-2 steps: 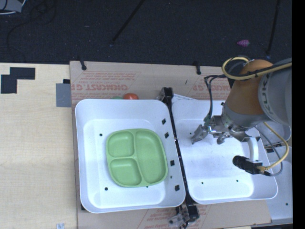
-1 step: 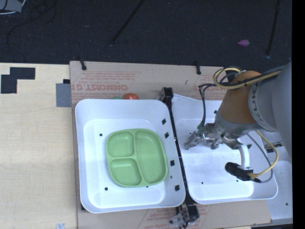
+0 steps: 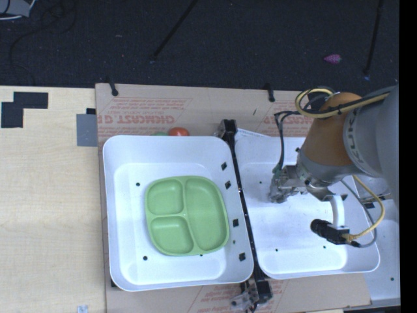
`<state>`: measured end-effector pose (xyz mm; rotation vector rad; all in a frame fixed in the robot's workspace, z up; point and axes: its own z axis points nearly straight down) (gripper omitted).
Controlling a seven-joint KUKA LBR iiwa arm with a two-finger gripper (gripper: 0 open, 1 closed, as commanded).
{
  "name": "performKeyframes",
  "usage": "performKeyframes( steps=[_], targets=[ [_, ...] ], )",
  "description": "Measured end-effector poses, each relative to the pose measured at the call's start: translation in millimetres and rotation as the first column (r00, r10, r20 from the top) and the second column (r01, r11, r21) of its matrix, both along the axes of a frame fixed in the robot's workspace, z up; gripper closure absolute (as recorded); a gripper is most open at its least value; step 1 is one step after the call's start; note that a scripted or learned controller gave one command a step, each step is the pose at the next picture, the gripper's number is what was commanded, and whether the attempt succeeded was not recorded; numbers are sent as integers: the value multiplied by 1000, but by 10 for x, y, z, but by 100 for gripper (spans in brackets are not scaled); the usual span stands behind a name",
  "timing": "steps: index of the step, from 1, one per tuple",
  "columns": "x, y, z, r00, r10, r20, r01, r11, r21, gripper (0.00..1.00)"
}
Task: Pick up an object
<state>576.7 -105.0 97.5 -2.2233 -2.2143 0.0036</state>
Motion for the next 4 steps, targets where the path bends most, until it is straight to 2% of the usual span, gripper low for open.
performKeyframes(
  steps=[1, 2, 3, 4],
  targets=[
    [98, 6, 565, 1000, 4, 6, -4, 1000, -1, 100],
    [98, -104, 1110, 1000, 2, 6, -2, 1000, -2, 100],
    [96, -101, 1034, 1000, 3, 0, -3, 1000, -1, 100],
    [-67, 336, 988, 1000, 6, -1, -6, 1000, 1, 100]
  ],
)
